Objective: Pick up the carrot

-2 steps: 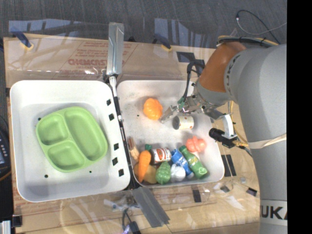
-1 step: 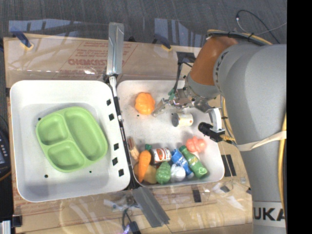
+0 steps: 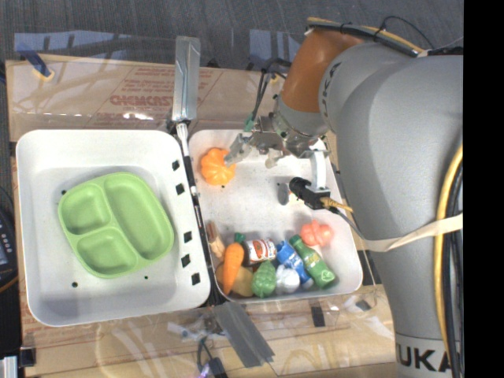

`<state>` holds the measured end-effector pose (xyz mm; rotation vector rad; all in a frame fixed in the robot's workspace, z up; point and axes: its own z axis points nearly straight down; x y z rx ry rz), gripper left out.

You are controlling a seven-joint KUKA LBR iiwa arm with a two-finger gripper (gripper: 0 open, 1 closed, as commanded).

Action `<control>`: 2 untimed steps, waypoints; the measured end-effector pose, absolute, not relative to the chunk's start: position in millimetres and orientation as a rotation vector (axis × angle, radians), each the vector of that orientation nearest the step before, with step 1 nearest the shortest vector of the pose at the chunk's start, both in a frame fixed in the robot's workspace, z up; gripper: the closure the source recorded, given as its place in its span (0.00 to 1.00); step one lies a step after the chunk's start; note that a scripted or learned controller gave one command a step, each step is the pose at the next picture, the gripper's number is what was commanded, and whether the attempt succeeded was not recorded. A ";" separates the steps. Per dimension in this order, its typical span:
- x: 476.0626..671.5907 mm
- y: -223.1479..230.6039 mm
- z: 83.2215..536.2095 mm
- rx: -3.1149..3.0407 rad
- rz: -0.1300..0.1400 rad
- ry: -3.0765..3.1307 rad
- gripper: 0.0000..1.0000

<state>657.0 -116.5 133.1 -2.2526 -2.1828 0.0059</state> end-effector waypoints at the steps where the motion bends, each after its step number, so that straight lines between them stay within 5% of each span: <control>1: 660.5 -105.0 113.9 -2.043 -0.004 -2.399 0.00; 2: 659.4 -124.4 109.0 -2.118 -0.017 -2.330 0.00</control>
